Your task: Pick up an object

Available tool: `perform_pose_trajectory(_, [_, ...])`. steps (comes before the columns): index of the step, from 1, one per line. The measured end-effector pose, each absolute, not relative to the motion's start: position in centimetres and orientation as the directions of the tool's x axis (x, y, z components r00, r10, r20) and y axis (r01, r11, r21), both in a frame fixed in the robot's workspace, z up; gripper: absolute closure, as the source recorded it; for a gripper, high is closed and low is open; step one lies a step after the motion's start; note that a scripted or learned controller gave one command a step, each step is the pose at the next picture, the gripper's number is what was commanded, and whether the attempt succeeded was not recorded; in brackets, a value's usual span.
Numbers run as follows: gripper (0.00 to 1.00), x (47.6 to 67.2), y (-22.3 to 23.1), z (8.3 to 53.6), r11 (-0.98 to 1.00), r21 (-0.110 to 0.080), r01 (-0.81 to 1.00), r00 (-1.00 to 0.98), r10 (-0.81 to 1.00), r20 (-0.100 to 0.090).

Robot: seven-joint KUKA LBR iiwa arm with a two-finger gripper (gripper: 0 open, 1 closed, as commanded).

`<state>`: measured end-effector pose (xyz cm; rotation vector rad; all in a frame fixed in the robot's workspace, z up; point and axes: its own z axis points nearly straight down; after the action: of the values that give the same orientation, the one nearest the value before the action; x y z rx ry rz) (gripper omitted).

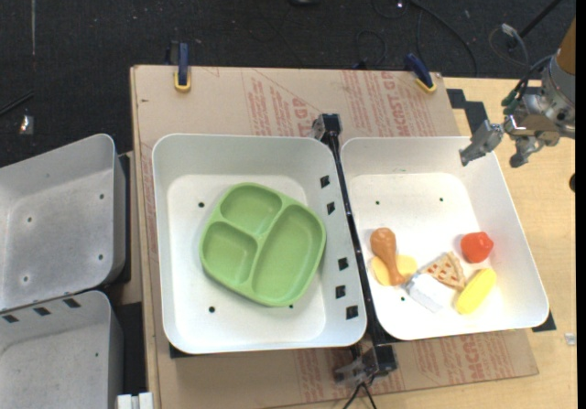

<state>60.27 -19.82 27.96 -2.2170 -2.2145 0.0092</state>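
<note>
Toy food sits low in the right bin [513, 215]: drumstick [385, 250], pizza [444, 270], tomato [476, 247], lemon [474, 292]; green tray [263, 243] fills the left; end effector [499, 144] hangs spread, empty, over the far-right rim.

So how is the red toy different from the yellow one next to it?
The red toy is round like a tomato; the yellow toy is longer, like a lemon or banana. The red toy lies nearer the bin's far side; the yellow toy lies nearer its front edge. The yellow toy looks a bit bigger. Both are toy food lying loose in the right bin, away from the gripper.
</note>
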Motion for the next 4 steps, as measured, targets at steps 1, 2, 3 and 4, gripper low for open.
perform_pose_trajectory(1, [0.00,60.5,-19.8,28.6,0.001,0.001,1.000,-0.001,1.000,-0.001])
perform_pose_trajectory(2, [0.00,60.3,-20.4,24.0,-0.001,-0.004,1.000,0.001,1.000,0.000])
perform_pose_trajectory(3, [0.00,59.8,-19.8,19.4,-0.001,-0.004,1.000,0.001,1.000,0.001])
perform_pose_trajectory(4, [0.00,59.5,-19.0,14.7,-0.001,-0.005,1.000,0.001,1.000,0.001])
